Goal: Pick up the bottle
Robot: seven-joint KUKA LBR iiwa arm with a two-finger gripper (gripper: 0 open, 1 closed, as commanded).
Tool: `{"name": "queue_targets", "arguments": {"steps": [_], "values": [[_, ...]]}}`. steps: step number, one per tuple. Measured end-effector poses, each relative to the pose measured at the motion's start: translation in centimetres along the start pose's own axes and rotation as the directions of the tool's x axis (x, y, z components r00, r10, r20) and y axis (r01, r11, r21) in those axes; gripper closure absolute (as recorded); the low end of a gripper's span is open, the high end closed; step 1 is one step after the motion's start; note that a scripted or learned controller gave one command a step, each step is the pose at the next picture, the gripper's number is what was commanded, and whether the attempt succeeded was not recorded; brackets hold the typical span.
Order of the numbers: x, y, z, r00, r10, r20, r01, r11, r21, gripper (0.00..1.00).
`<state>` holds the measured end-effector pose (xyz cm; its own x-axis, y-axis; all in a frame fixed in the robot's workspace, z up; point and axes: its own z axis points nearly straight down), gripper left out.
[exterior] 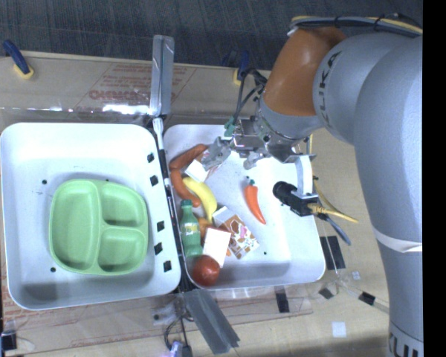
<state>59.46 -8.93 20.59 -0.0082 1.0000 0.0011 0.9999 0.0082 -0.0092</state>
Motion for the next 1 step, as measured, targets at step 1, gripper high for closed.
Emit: {"name": "queue_targets", "arguments": {"steps": [1], "values": [[4.14, -9.37, 1.94, 0.765, 0.644, 0.002, -0.644, 0.765, 0.003, 0.0]]}}
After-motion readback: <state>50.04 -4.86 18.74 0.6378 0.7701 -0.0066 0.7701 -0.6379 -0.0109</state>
